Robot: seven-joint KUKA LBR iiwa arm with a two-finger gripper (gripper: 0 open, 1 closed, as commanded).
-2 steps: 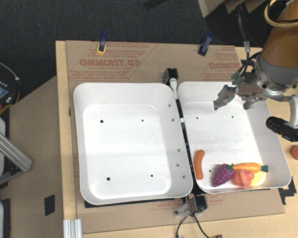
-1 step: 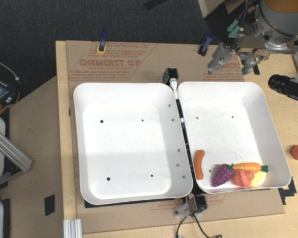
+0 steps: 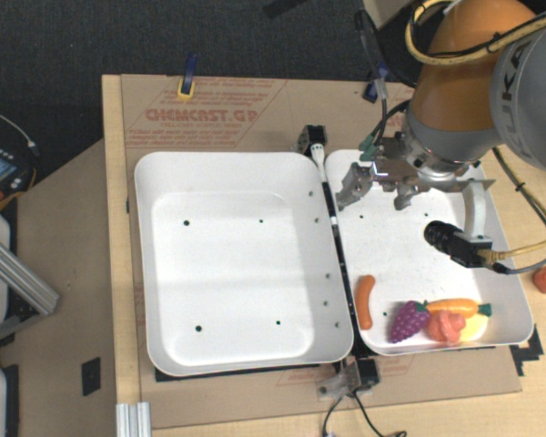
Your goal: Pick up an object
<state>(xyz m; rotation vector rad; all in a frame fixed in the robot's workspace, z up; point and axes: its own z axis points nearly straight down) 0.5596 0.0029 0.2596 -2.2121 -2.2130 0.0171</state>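
From a position beside the bench (image 3: 255, 116), two shallow white bins are seen side by side on a brown cardboard sheet. The left bin (image 3: 164, 180) shows bare white floor with a few small dark dots. The right bin (image 3: 382, 244) carries the objects, all grouped along its near edge. An orange sausage-shaped piece (image 3: 365, 300) lies lengthwise close to the divider between the bins. Just to its right sits a purple bunch of grapes (image 3: 407, 320). A carrot (image 3: 455, 307) with a green tip lies across the top of a pinkish-red piece (image 3: 446, 328), with a yellow piece (image 3: 474, 330) touching it on the right. The arm (image 3: 464, 71) reaches in from the right, its orange band above the wrist positioned over the far part of the right bin. The gripper (image 3: 379, 188) hangs above the far left part of that bin, well apart from the group of objects. Its fingers (image 3: 352, 188) stand apart, with nothing between them. A black cylindrical attachment (image 3: 452, 242) projects below the wrist over the middle of the right bin.
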